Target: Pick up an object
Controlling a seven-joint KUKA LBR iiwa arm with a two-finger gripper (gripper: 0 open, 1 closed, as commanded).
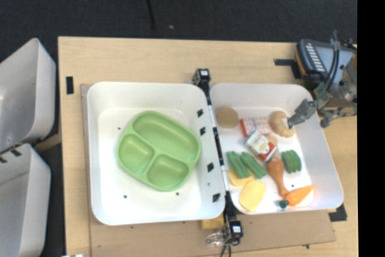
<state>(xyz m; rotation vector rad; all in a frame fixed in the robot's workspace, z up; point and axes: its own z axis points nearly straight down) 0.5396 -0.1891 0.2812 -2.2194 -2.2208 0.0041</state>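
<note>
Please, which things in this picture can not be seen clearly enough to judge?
- Gripper: small and blurred in the camera view; whether it touches the round beige object beside it is unclear.
- Arm: cut off by the right edge.
- Small carton: its print is too small to read.
- Tiny dark-green piece beside the carrot: too small to identify.

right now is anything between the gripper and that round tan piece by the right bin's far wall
Nothing visible is. The gripper sits right at the round tan piece, its tip meeting the piece's right edge. The other food toys lie to the left and below, off that path.
</note>
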